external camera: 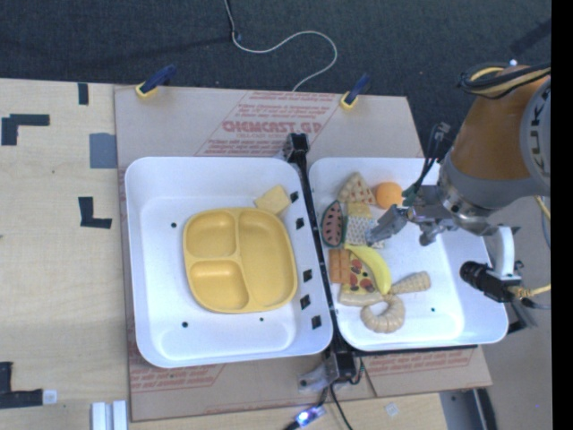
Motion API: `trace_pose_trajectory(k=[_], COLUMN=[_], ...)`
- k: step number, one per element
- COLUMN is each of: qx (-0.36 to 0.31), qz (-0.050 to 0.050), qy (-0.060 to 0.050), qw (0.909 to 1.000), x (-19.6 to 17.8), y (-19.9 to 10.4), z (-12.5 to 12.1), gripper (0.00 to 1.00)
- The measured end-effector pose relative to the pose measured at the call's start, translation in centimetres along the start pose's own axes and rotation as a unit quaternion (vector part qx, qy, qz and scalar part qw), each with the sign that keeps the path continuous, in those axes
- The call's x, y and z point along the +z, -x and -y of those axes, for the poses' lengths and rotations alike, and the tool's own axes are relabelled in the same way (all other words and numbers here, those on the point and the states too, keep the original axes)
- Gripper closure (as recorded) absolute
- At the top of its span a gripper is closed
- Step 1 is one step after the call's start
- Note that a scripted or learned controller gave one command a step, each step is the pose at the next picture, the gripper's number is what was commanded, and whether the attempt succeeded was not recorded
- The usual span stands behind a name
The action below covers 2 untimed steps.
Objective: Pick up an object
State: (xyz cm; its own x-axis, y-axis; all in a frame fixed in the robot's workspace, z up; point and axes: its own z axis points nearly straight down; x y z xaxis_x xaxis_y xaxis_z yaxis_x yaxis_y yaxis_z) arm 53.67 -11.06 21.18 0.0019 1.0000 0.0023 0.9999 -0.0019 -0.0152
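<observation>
The right bin [448, 316] holds a heap of toy food along its left side: a waffle wedge [355, 189], an orange [388, 193], a watermelon slice [332, 224], a banana [374, 267], a pizza slice [360, 285], a cone [410, 284] and a croissant [383, 315]. My gripper [407, 230] hangs over the middle of this bin, just right of the heap and below the orange. Its two fingers stand apart, with bare bin floor showing between them. One fingertip [386, 227] lies close to the top of the banana.
In the left bin [148, 240] lies a yellow divided plate [239, 260], with a pale yellow block [274, 200] at its upper right corner. A black clip rail [309, 240] separates the bins. The grey arm and its orange band [497, 133] cover the right bin's upper right.
</observation>
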Motion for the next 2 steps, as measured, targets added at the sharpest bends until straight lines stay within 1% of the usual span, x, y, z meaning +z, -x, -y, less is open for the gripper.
trace_pose_trajectory(k=[1,2], qx=[-0.002,-0.002], qz=[0.001,0.001], qy=[0.006,0.005], qw=[1.0000,1.0000], x=[-0.7,3.7], y=[0.0,0.1], z=[-0.3,-0.3], gripper=[0.00,0.00])
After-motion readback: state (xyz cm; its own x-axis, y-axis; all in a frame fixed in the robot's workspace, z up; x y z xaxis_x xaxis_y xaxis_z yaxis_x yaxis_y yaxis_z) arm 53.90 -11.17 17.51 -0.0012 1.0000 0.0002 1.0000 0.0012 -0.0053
